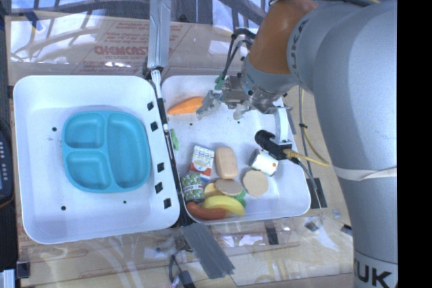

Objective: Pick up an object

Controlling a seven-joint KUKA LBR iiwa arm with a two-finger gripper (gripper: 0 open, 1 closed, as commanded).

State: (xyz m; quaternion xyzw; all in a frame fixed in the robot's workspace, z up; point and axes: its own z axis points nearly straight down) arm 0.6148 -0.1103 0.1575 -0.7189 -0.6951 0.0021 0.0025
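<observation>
The grey arm (pixel 351 77) comes in from the right, its orange band (pixel 280 34) bulging above the wrist, and the gripper (pixel 221 104) hangs over the far end of the right bin (pixel 297 195). Its fingers (pixel 204 106) stand spread, one out to the left and one nearer the wrist, with nothing between them. Take the carrot (pixel 185 105) as our marker: it lies on the bin floor just left of the gripper, the left fingertip right at its thick end (touching or only just beside, hard to call from this angle).

Nearer the camera than the carrot sits the cluster of play food. A small juice carton (pixel 202 161) lies below the carrot, with a tan bread roll (pixel 226 162) pressed up to its right. Further toward the near wall, a little can (pixel 192 185) with a green label, a yellow banana (pixel 227 204) and a red sausage (pixel 206 212) crowd together, and a round tan biscuit (pixel 256 183) rests at the right of the heap. A white cup (pixel 264 162) lies tipped on its side right of the roll, below the arm's black cable fitting (pixel 268 142).

Well left of the carrot, across the divider, the left bin (pixel 40 212) holds a blue divided plate (pixel 106 150). Both bins sit on the table (pixel 101 44).
</observation>
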